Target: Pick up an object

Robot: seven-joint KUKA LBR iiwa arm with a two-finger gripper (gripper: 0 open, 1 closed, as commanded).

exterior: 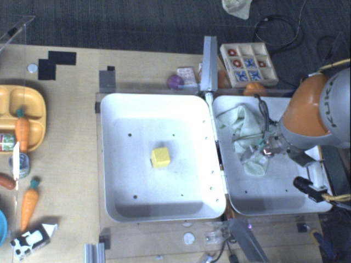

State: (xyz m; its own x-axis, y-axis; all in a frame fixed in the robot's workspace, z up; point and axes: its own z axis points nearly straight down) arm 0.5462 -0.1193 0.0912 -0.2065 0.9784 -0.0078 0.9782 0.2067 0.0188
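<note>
Two shallow white bins sit side by side; the left bin [115, 147] holds one yellow cube [160, 157] near its middle, well clear of all four walls, smooth floor open around it. The right bin [274, 199] holds one crumpled pale cloth [241, 127] toward its far-left corner; its near half lies bare. The gripper [262, 149] hangs over the cloth's near edge; whether the claw is apart or together cannot be told. The arm [312, 114] overhangs the right wall.
</note>
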